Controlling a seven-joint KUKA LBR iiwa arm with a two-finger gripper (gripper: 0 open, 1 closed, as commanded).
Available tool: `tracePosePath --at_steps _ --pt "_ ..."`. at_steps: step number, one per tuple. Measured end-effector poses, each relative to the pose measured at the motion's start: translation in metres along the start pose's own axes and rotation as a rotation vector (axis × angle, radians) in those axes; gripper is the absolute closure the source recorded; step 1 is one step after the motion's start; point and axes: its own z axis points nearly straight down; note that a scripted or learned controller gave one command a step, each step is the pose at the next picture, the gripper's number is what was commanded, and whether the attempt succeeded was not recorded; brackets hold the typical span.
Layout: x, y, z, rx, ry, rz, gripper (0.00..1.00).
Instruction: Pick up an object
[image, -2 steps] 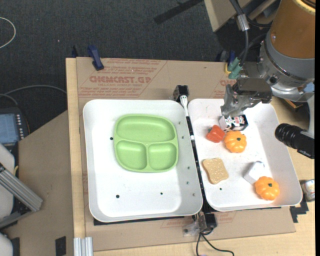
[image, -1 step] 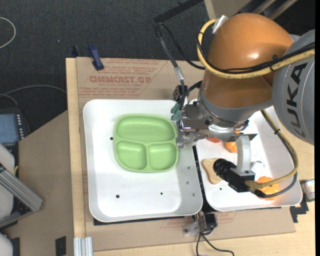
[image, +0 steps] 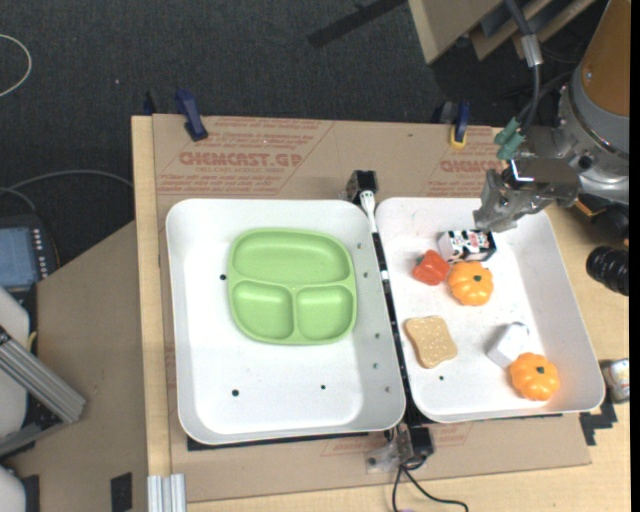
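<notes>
The right bin holds several small objects. A black-and-white patterned piece lies near its far edge, with a red piece and a small orange pumpkin just in front of it. A slice of toast lies toward the near left of the bin. At the near right sit a white-grey block and a second orange pumpkin. My gripper hangs over the far part of this bin, just up and to the right of the patterned piece, with nothing visibly in it.
The left bin bears a green divided plate. A black clamp sits at the far end of the seam between the bins. The arm and its cables fill the upper right.
</notes>
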Motion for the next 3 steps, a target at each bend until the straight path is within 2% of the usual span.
tracePosePath --at_steps 1,2,3 --pt "0.088 -0.007 0.025 0.019 0.002 -0.018 1.0" --pt "0.042 -0.007 0.081 0.022 0.0 -0.004 1.0" --pt "0.018 -0.004 -0.092 -0.009 0.004 -0.008 1.0"
